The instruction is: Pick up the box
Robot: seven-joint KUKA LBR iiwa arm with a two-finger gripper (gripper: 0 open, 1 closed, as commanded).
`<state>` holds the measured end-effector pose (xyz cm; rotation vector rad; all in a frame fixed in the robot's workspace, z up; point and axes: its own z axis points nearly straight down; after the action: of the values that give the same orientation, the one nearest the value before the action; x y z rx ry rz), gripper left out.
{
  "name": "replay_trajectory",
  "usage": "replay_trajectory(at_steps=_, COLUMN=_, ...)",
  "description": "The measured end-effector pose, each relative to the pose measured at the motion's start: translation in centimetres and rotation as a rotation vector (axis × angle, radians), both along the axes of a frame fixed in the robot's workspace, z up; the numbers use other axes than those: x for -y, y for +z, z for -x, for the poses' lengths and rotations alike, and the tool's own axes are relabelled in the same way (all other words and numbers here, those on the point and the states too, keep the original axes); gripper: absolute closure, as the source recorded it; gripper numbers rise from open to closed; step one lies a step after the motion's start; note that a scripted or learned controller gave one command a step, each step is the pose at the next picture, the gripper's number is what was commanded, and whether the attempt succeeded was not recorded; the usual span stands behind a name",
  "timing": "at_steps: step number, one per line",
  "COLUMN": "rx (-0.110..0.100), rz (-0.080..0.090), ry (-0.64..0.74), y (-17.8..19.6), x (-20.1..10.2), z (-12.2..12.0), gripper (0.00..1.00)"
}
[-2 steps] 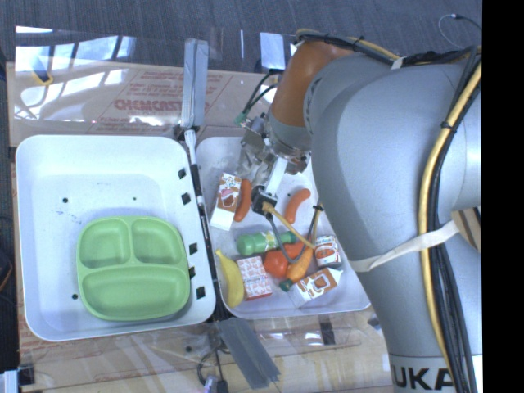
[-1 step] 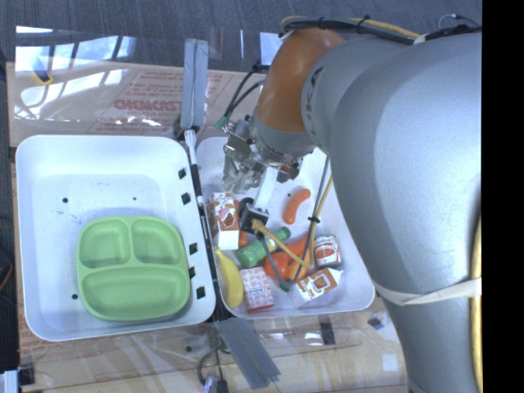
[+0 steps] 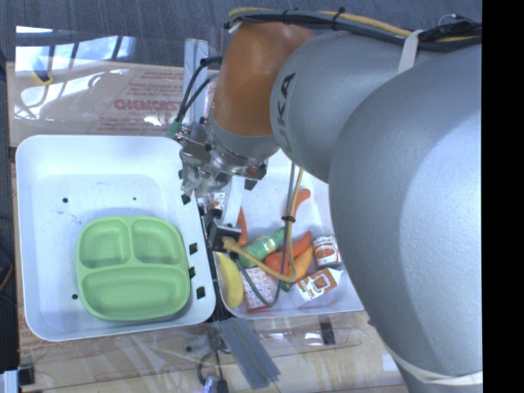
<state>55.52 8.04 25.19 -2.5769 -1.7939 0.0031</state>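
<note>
I find the tool [image 3: 209, 188] beyond the banana [image 3: 232, 281], cannot tell its opening, and advise descending squarely onto the box [image 3: 318, 283] right of that banana.

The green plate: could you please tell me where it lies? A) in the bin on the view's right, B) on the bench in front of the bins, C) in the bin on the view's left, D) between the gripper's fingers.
C: the green plate lies flat on the floor of the view's left bin.
</note>
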Motion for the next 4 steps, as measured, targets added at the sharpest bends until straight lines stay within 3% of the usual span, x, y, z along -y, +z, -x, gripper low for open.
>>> replay_trajectory(at_steps=1, rx=-0.004, rz=0.002, ry=-0.07, y=-4.3, x=-10.3, z=6.1, gripper=1.0)
replay_trajectory(at_steps=2, rx=-0.005, rz=0.003, ry=-0.113, y=-11.4, x=-8.8, z=5.2, gripper=1.0)
replay_trajectory(at_steps=3, rx=-0.004, rz=0.002, ry=-0.245, y=-10.9, x=-3.4, z=8.0, gripper=1.0)
replay_trajectory(at_steps=4, rx=-0.002, rz=0.002, ry=-0.396, y=-6.6, x=-6.8, z=8.0, gripper=1.0)
